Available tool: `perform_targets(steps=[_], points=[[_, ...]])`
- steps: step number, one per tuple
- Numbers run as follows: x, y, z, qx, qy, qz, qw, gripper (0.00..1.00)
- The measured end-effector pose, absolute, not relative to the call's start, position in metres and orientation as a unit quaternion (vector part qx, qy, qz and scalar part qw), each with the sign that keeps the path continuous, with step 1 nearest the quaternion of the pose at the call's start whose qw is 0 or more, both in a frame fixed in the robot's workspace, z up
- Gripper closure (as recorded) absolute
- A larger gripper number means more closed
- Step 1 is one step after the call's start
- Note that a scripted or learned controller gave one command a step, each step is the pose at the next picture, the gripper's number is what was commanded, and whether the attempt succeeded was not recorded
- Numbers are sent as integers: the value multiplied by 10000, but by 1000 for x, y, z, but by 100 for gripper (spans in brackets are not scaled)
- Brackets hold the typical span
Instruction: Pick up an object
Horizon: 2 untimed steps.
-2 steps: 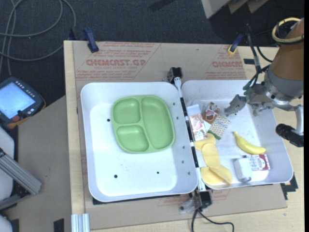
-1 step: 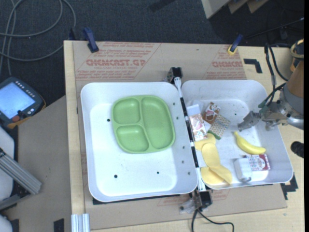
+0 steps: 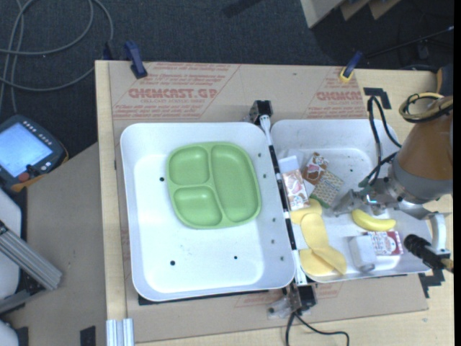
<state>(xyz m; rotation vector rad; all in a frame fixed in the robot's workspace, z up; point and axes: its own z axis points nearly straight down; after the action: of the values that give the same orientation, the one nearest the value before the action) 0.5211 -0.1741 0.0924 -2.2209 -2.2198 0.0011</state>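
The right bin [image 3: 324, 130] holds several small objects. A yellow banana [image 3: 374, 222] lies near its right side, with a white and red carton [image 3: 377, 247] just in front of it. Two pale yellow pieces [image 3: 318, 240] lie by the bin's left wall. Further back are a pink snack packet [image 3: 294, 186], a brown and red packet [image 3: 315, 168] and a speckled packet [image 3: 330, 187]. My gripper [image 3: 358, 199] is low inside the right bin, just above and left of the banana and right of the speckled packet. I see nothing held in it.
The left bin [image 3: 144, 215] holds a green divided plate [image 3: 214, 184]. The arm's orange band [image 3: 431, 150] hangs over the right bin's right edge. A black cable [image 3: 376, 125] runs down to the wrist. Clamps sit at the bench's back edge.
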Motion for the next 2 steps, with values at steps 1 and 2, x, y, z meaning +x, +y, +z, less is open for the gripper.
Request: perform_targets(steps=[1,2], points=[[495,-175,84,-7073,-7069,1,7,0],[495,-175,94,-7077,-7065,-7,-9,100]])
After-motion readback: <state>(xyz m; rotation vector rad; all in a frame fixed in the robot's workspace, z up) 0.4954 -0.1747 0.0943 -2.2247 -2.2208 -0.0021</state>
